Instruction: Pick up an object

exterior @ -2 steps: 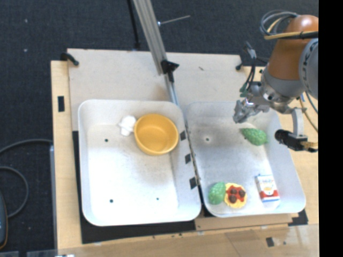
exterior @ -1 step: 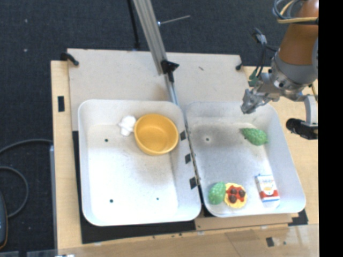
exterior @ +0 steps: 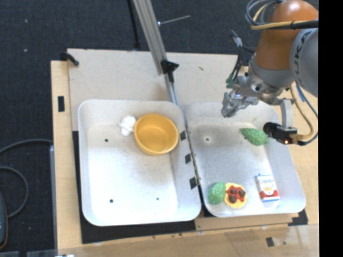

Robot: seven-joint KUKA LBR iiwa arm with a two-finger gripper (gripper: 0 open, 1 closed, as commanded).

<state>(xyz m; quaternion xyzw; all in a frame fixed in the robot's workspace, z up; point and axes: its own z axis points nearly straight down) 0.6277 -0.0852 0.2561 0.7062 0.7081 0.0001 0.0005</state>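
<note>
The pincer [exterior: 231, 108] hangs over the far edge of the right bin [exterior: 214, 159]; whether it is open or closed cannot be told, and nothing shows in its grasp. A green object [exterior: 254, 136] lies near it toward the bin's right edge. A small carton [exterior: 267, 188], a red-and-yellow piece [exterior: 235, 195] and a green piece [exterior: 216, 193] sit along the near edge. The left bin [exterior: 107, 197] holds a yellow bowl [exterior: 155, 134] touching a white object [exterior: 127, 125].

**Bench on a dark floor**

A pale wooden bench [exterior: 112, 76] stood on dark speckled carpet [exterior: 64, 15]. A slanted metal rail [exterior: 150, 28] rose from behind the bench top. Black cables [exterior: 16, 165] curled over the floor at the left. Light was even and soft.
</note>
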